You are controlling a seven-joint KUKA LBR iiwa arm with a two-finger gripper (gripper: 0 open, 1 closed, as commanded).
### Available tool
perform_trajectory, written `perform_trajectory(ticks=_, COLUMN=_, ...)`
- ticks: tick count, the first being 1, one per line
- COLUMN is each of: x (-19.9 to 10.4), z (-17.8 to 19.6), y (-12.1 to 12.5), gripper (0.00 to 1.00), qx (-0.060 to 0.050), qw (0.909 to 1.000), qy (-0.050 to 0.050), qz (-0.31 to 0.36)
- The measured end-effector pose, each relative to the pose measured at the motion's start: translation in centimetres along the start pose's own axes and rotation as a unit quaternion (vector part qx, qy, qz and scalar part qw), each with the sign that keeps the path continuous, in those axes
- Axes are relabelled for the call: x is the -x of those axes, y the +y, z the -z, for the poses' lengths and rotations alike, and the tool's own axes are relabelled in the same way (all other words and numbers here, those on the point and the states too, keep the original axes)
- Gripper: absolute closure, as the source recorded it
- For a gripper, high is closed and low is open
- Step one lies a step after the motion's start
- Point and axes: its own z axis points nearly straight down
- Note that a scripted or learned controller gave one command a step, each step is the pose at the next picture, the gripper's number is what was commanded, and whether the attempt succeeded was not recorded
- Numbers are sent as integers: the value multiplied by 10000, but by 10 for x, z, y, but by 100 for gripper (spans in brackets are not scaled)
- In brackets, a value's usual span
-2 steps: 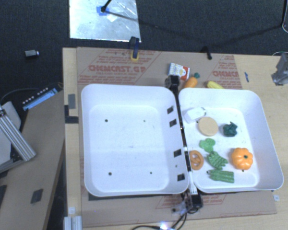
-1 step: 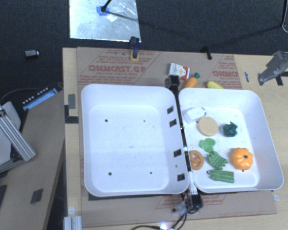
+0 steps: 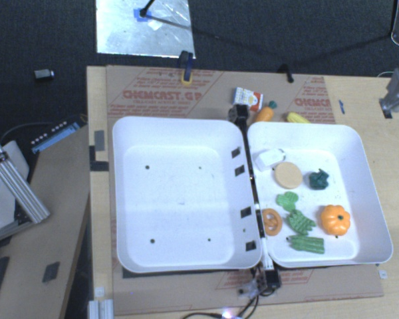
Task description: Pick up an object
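Note:
The right bin (image 3: pixel 366 171) holds several toy foods. Among them are an orange pumpkin (image 3: pixel 335 219), a tan round disc (image 3: pixel 288 175), a dark green broccoli piece (image 3: pixel 318 178) and a white piece (image 3: pixel 269 157). Also there are an orange pretzel (image 3: pixel 272 221), a light green piece (image 3: pixel 287 200), a ridged green piece (image 3: pixel 300 222) and a long green pod (image 3: pixel 306 244). A grey part of my gripper (image 3: pixel 394 97) shows at the right edge, beyond the bin's far right corner and well away from all the objects.
The left bin (image 3: pixel 179 191) sits beside the right one, joined by a black clipped seam (image 3: pixel 249 191). Behind the bins on the cardboard lie a carrot (image 3: pixel 264 113), a yellow piece (image 3: pixel 296 118) and a small box (image 3: pixel 246 98). A metal frame (image 3: pixel 13 185) stands at left.

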Motion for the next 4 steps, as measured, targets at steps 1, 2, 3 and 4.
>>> perform_trajectory(ticks=1, x=-77, z=-195, y=-6, gripper=100, qx=-128, qw=9999, qy=13, qz=-17)
perform_trajectory(ticks=2, x=-119, z=-195, y=-4, gripper=100, qx=-55, qw=10000, qy=15, qz=-25)
perform_trajectory(ticks=3, x=-132, z=-13, y=-1, gripper=100, qx=52, qw=10000, qy=28, qz=-35)
perform_trajectory(ticks=4, x=-219, z=-137, y=1, gripper=100, qx=-108, qw=9999, qy=3, qz=-6)
